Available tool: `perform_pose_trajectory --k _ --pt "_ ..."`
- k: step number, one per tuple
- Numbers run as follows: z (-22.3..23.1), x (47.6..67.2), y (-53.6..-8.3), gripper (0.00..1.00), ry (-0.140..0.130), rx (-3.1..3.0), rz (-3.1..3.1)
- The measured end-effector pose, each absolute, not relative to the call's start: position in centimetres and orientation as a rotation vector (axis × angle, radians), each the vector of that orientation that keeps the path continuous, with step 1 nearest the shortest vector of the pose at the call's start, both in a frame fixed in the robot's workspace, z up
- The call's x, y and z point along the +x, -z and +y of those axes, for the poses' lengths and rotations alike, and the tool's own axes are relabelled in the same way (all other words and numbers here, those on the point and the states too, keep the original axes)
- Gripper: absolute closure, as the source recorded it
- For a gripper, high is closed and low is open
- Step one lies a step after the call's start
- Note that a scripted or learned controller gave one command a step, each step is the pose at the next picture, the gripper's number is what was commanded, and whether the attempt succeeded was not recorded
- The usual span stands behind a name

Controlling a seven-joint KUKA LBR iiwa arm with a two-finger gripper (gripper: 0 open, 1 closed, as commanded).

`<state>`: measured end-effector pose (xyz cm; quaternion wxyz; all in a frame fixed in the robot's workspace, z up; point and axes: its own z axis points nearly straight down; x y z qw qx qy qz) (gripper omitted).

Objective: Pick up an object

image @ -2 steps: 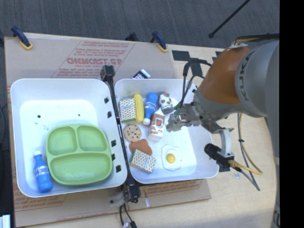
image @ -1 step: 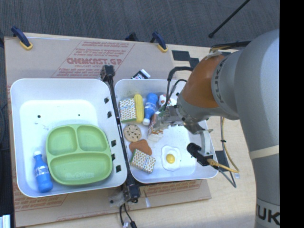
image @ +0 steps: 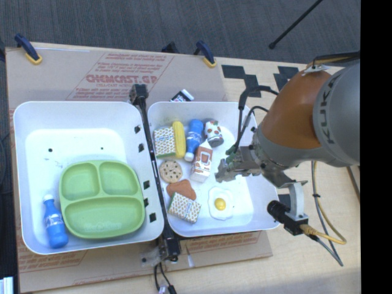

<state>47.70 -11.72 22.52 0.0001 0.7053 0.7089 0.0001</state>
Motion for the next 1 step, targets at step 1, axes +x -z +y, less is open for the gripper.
perform_pose_trajectory --k 1 --pt "-12.91 55.82 -22.18 1.0 0.001 2.217 2.228"
